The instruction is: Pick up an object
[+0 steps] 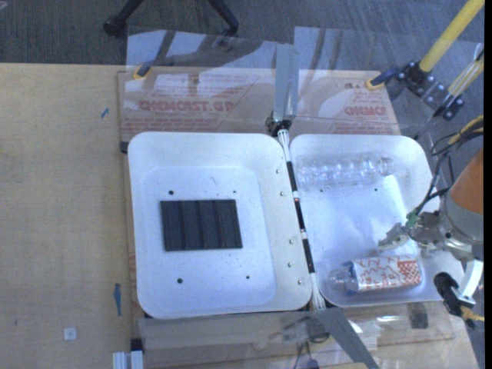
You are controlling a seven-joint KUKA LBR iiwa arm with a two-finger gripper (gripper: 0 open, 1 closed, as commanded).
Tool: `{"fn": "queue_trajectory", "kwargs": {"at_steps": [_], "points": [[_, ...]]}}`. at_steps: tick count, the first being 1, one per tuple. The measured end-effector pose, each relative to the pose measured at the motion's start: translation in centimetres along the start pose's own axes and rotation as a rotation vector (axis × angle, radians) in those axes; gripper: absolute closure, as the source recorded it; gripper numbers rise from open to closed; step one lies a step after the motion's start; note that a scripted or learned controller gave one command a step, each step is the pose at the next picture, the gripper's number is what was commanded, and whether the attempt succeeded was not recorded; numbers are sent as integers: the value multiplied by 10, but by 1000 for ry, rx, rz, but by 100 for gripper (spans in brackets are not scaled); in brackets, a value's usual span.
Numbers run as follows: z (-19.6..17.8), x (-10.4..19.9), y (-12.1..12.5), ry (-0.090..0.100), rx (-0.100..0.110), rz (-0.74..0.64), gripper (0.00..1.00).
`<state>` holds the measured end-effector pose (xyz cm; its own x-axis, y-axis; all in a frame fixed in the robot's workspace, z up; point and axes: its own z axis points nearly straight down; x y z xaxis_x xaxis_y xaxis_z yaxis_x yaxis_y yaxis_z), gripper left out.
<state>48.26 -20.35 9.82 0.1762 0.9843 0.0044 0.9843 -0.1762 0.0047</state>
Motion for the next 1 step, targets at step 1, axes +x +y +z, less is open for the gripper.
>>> {"fn": "queue_trajectory", "kwargs": {"at_steps": [1], "points": [[3,-5,1,8,4,28,0]]}}
